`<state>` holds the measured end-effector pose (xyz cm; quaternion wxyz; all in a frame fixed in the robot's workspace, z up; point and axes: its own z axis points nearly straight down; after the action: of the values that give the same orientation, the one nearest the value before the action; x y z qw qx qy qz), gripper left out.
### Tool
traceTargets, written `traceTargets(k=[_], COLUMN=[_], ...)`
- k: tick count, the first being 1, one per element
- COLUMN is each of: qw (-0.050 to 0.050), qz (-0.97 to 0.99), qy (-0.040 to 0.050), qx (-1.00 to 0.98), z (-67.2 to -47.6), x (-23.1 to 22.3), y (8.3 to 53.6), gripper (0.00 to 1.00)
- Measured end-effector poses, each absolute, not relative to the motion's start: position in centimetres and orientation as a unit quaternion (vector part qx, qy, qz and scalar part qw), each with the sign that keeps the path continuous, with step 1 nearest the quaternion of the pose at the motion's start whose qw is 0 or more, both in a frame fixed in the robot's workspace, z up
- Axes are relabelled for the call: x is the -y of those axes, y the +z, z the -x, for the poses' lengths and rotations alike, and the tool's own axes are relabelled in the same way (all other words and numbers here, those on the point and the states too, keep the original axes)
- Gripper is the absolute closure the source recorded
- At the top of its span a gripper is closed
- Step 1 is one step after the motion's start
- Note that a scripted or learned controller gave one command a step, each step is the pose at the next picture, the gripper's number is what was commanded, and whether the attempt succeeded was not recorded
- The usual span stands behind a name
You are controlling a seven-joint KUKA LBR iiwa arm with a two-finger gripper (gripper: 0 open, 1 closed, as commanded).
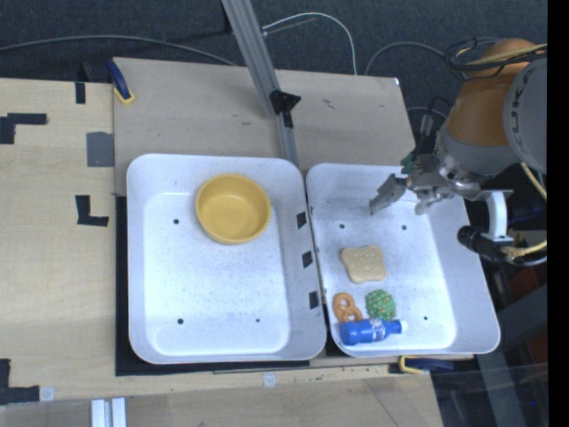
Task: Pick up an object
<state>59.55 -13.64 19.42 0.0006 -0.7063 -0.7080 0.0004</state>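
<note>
Here, left bin [151, 238] with yellow bowl [233, 207], right bin [444, 265] with bottle [371, 331]

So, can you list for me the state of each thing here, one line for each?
Gripper: open, holding nothing, over the right bin's far part.
Bowl: upright, in the left bin.
Bottle: lying on its side, in the right bin.
Bread: lying flat, mid right bin.
Pretzel: lying flat, beside the bottle.
Green ball: resting just behind the bottle.

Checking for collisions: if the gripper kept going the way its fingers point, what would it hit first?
Probably the bare floor of the right bin: the gripper points down-left, above the tan sponge-like piece. Depth is unclear.
</note>
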Motion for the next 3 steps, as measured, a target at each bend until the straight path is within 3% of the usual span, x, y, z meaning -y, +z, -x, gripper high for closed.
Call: traceTargets(k=[1, 3], qw=[0.001, 0.0], qz=[0.706, 0.707], qy=[0.0004, 0.0012], qx=[0.708, 0.708], z=[-59.6, -59.3], x=[13.6, 14.2], y=[19.4, 8.7], gripper=[0.0, 0.0])
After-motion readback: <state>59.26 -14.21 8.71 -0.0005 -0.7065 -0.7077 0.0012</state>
